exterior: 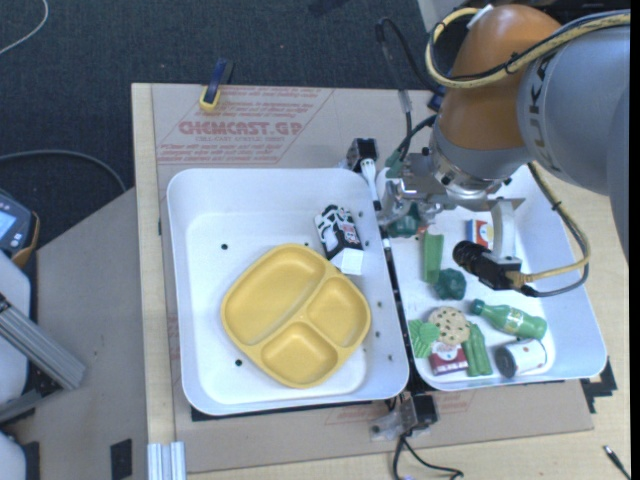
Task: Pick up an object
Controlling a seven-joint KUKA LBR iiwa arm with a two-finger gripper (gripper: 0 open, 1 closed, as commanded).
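White bin walls crowd my pincer (405,208), low at the right bin's (570,268) top-left corner; I cannot tell its state. Toys cluster nearby, the green block (431,256) closest. I may clip the divider and miss.

The robot arm (540,78) runs off the top and right edges of the frame, so its upper length is cut away. Its bulk covers the far part of the right bin (570,298), hiding whatever lies beneath. The gripper (405,208) is too cluttered with cables and metal parts to tell how it stands. A small black and white object (338,228) in the left bin (190,268) is too blurred to identify. A dark device (15,226) is cut off by the left edge.
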